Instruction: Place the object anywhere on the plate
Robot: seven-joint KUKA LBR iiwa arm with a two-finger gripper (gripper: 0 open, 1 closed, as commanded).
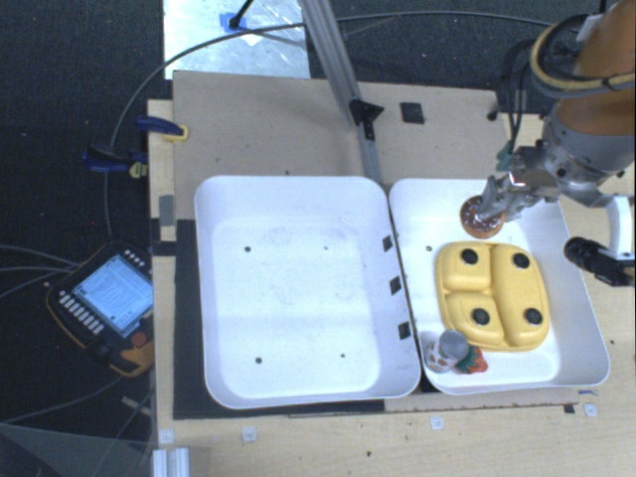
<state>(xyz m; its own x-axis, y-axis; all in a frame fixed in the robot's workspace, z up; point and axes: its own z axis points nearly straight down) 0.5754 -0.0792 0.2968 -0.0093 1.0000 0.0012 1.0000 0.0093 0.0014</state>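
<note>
The grey arm with its orange band reaches in from the right, and its two-finger gripper (489, 212) hangs low over the far part of the right-hand shallow white bin (571, 371). Right at the tips sits a small round brown object (481, 219), disc-like with a paler rim, just beyond the far-left corner of the yellow plate. The tips overlap the object's top in this slanted view, so I cannot tell whether the fingers are released or clenched, nor whether they grasp it or merely touch it from above.

The yellow plastic plate (494, 296), a rounded rectangle divided into compartments with dark dots in them, lies in the middle of the same bin, tilted slightly relative to the bin walls. The brown object is near the plate's edge but not on it.

In the near-left corner of the right bin rests a small cluster of items (453, 353): a grey rounded piece with reddish and greenish bits beside it, too small to tell apart clearly.

The left-hand shallow white bin (214, 266) sits beside the right one, their inner walls touching. Both rest on the tan table (258, 127). Off the table's left edge lies a handheld control pendant with a lit blue screen (107, 296).
</note>
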